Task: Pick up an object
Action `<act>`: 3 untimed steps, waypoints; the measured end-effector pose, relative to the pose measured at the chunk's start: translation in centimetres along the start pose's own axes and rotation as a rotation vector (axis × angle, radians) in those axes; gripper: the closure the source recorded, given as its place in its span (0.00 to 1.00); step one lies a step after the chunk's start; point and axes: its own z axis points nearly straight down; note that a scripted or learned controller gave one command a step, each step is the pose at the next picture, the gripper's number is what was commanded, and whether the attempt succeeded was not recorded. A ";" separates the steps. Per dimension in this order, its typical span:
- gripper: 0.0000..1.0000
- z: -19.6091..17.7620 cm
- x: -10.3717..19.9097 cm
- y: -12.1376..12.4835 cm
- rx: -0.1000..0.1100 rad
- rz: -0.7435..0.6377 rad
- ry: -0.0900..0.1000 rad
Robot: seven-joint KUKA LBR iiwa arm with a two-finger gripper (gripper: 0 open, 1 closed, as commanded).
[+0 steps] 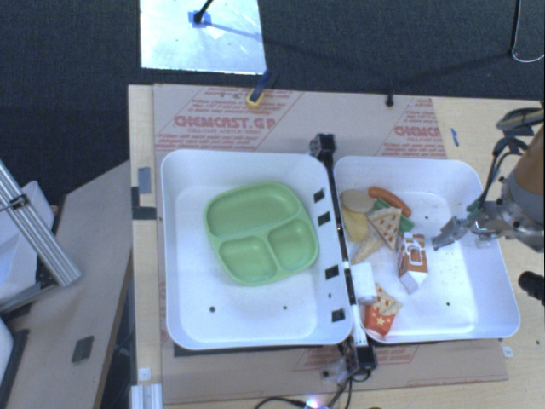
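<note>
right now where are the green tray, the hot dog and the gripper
green tray (255,216), camera view, floor of its large compartment
hot dog (389,199), camera view, middle of the sausage
gripper (446,235), camera view, between its fingertips

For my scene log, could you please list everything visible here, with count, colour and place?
bins: two, white, side by side on the bench
divided plate: one, green, in the left bin
toy foods: a small heap, mixed red, orange, yellow, tan and white, along the right bin's left side
hot dog: one, orange-red, at the top of the heap
fries box: one, red, near the right bin's front-left corner
board: one, tan with red lettering, under the bins
arm: one, grey with orange band, at the right
tool: one, grey, over the right bin
</note>
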 end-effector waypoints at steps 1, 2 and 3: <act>0.00 4.2 0.2 0.5 -0.004 0.000 -0.002; 0.00 5.6 0.1 1.0 -0.017 -0.003 -0.003; 1.00 4.5 0.1 1.2 -0.021 -0.003 -0.003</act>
